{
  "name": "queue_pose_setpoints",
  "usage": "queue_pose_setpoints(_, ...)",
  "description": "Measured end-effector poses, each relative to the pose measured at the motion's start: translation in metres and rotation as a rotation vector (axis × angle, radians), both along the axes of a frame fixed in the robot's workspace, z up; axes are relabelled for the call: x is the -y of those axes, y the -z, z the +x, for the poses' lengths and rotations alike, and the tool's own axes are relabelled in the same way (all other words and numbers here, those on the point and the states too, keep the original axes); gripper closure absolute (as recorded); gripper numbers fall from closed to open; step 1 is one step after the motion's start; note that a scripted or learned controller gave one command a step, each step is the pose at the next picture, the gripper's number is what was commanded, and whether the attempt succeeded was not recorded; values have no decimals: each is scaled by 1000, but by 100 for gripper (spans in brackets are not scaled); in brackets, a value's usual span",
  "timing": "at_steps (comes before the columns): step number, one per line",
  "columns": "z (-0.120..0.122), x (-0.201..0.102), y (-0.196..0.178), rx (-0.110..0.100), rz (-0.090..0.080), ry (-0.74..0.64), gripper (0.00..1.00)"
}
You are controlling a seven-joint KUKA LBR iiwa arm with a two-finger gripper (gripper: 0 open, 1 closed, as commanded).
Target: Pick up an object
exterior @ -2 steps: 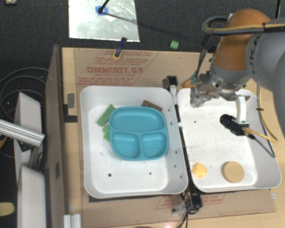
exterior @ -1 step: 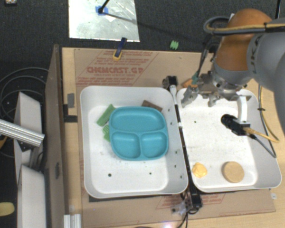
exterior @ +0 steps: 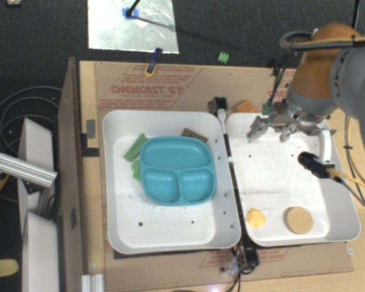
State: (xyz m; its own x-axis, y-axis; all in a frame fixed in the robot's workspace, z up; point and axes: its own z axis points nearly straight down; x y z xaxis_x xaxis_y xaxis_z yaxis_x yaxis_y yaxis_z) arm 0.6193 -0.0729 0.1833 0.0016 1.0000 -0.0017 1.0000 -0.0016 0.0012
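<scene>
My gripper (exterior: 269, 131) hangs over the far part of the right bin (exterior: 274, 181), its two fingers spread apart with nothing between them. Near that bin's front edge lie a small yellow lump (exterior: 255, 217) and a round tan disc (exterior: 298, 219), both well apart from the gripper. The left bin (exterior: 118, 224) bears a blue divided plate (exterior: 176, 170). Green pieces (exterior: 134, 148) stick out from under the plate's left side, and a brown piece (exterior: 194, 134) lies at its far edge.
An orange block (exterior: 245, 106) lies on the bench just beyond the right bin's far rim. The ridge where the two bins meet (exterior: 230, 163) runs front to back. The grey arm with its orange band (exterior: 328, 59) enters from the upper right.
</scene>
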Motion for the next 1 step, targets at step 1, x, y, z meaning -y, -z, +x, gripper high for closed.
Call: queue_pose_setpoints(1,21,37,54,0,0,-1,0)
